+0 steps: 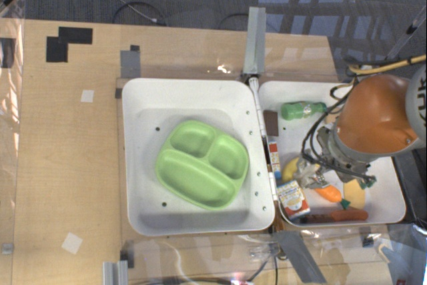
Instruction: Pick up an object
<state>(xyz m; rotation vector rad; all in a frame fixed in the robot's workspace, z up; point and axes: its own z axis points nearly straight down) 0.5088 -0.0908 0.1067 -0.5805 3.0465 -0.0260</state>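
Gripper [319,173]: lowered into the right bin [397,210] beneath the orange-banded wrist, among the small items there; whether it is released or clenched cannot be told, and nothing is seen between its fingers. Larger holdings: left bin [143,213] with a green divided plate [202,163], well apart to the gripper's left. Smaller candidates in the right bin: green bottle [301,110] toward the far wall, small carton [291,198] and orange carrot-like piece [328,194] just beside the gripper on its near side, the likeliest picks.

Robot lab: wooden bench [60,163], two white bins [133,143], loose cables [137,8], grey carpet.
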